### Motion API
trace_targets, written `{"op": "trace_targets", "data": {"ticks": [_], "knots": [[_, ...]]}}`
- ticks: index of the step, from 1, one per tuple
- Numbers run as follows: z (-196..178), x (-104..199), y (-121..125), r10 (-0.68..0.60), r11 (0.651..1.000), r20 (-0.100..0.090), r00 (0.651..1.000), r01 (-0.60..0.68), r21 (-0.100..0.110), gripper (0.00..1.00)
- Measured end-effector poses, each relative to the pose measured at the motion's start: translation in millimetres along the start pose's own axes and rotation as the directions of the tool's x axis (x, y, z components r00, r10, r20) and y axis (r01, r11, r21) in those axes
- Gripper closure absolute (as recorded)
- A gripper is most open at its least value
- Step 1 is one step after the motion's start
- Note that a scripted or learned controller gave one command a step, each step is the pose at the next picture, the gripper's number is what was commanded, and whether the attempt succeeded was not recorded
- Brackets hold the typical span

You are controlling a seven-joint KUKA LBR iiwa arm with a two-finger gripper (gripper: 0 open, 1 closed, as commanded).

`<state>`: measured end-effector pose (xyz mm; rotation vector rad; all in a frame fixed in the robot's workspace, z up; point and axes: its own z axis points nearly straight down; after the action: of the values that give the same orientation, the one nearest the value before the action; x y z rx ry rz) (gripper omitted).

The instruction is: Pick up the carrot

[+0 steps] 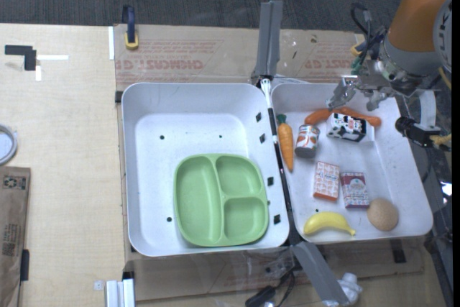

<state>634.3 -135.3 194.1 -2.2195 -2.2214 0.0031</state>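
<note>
Across the middle of the frame the bench [57,118] bears two white bins side by side. The left bin [144,154] holds a green divided plate [219,199] in its lower half. The right bin [402,169] holds the smaller goods. At the upper right, the grey arm [417,18] with its orange band reaches in. Its gripper [347,91] hangs over the upper edge of the right bin, and it cannot be told whether it is wide or narrow.

The carrot [286,145] is orange and slim, with a small green stub at its upper end, and tapers to a point at its lower end. It lies along the left wall of the right bin. It is below and left of the gripper and well apart from it.

Just right of the carrot stands a small can [307,141]. Above the can, a second orange piece [317,116] lies partly behind a black-and-white carton [348,127], near the gripper. Lower in the bin lie a yellow banana [328,224], a tan ball [383,215] and two small red-and-white boxes [326,181] [354,190]. Their print is too small to read.

Along the top, a cardboard strip [180,54] carries red lettering, set upside down and not clearly legible.
</note>
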Motion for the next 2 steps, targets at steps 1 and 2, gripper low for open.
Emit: {"op": "trace_targets", "data": {"ticks": [1,2], "knots": [[92,25,-66,0.049,0.999,0.000,0.999,-0.049,-0.002,0.00],[29,-54,-25,0.067,0.998,0.001,0.998,-0.067,-0.002,0.00]]}}
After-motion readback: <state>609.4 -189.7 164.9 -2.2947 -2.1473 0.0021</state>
